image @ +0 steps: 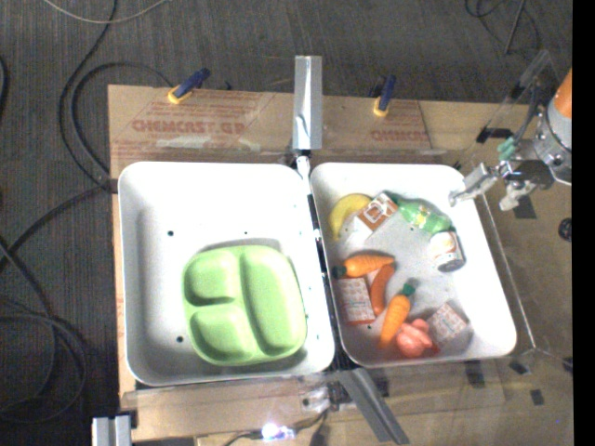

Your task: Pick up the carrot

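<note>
Where the bench is seen from above, two white bins are set side by side on a brown board (232,124), clamped at its far edge, with dark carpet and loose cables around it. A green divided tray (244,305) is held in the left bin (149,203). In the right bin (483,277), a carrot (395,316) is laid near the front among a banana (349,210), cartons and a can. The gripper (507,179) is poised above the right bin's far right corner; its state cannot be told.
</note>
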Controlling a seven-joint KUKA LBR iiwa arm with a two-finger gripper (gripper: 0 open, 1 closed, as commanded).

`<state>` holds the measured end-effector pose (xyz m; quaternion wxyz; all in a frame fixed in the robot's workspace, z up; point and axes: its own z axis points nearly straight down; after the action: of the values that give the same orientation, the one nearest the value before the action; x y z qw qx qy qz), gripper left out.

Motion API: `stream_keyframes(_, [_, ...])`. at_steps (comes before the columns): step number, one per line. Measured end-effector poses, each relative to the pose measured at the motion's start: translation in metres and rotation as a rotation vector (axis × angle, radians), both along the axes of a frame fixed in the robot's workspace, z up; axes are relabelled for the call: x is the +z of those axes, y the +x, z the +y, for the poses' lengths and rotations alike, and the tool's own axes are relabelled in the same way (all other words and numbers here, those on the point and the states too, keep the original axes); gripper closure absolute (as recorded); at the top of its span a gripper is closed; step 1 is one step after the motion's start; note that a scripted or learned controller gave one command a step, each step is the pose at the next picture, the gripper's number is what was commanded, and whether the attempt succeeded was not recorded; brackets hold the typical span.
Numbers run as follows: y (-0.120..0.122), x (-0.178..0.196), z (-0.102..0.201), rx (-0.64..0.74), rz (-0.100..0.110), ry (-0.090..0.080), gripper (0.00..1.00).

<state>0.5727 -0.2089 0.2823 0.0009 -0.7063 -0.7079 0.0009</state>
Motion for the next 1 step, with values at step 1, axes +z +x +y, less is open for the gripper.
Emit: stream_keyframes(1, [-0.0748,-0.1269,0.0643,0.084,0.002,0.002,0.00])
